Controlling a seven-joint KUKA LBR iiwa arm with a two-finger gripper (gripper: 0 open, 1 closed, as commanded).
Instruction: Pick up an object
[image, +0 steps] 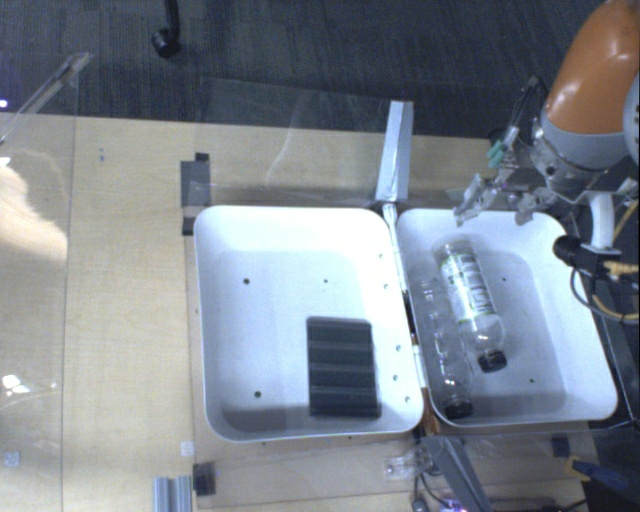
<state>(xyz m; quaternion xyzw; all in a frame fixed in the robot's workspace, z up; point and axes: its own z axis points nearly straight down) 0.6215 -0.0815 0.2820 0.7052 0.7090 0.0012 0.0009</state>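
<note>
- Left bin (230, 250): smooth white plastic; a ribbed black rectangular block (342, 367) lies near its front edge.
- Right bin (570, 330): two clear plastic bottles with dark caps, one labelled (470, 300), the other (440, 345) touching it alongside.
- Gripper (497, 197): metal fingers spread, holding nothing, above that bin's back edge.

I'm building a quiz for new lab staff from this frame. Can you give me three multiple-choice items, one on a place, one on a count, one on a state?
1. Where is the black ridged block?
A. left bin
B. right bin
C. on the bench

2. How many clear plastic bottles are in the right bin?
A. one
B. two
C. four

3. How do the bottles rest?
A. upright
B. stacked
C. on their sides

Key: 1 A, it sits on the left bin floor. 2 B, labelled bottle and bare bottle. 3 C, both lie flat, caps toward the near edge.
</note>
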